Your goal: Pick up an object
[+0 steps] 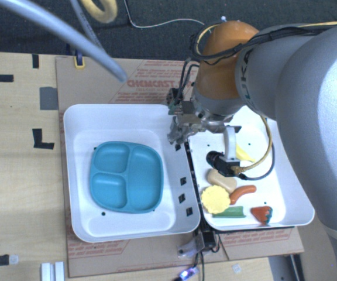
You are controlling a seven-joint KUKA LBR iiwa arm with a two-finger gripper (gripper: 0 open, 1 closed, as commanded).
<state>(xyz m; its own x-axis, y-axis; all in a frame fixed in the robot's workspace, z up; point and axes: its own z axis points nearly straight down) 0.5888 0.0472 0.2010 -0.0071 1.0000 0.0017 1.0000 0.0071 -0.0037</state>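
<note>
Lying in the near half of the bin (297, 206) on the view's right are six small food-like pieces, any of which could be the pick. One yellow disc (215, 199) sits near that bin's left wall. One tan piece (224, 181) lies just beyond the disc and touches it or nearly so. One orange-red sausage (243, 192) lies at a slant just right of the disc, its upper end beside the tan piece. One green piece (228, 212) lies flat along the near wall, right under the disc. One red piece (262, 214) lies near the green one, towards the near right corner. One yellow wedge (244, 154) lies apart from the other five, farther back towards the middle of the bin.

One gripper (179, 132) hangs over the far part of the wall shared by the two bins, well apart from all six pieces and with none of them in it. Whether it is wide or narrow cannot be told from this slant. One arm (300, 81), with its orange band (224, 57), covers the far right of the bin.

One blue plate (126, 177) with three compartments lies alone in the middle of the left bin (75, 157). Both bins rest on one cardboard sheet (145, 84) on the bench (16, 157).
</note>
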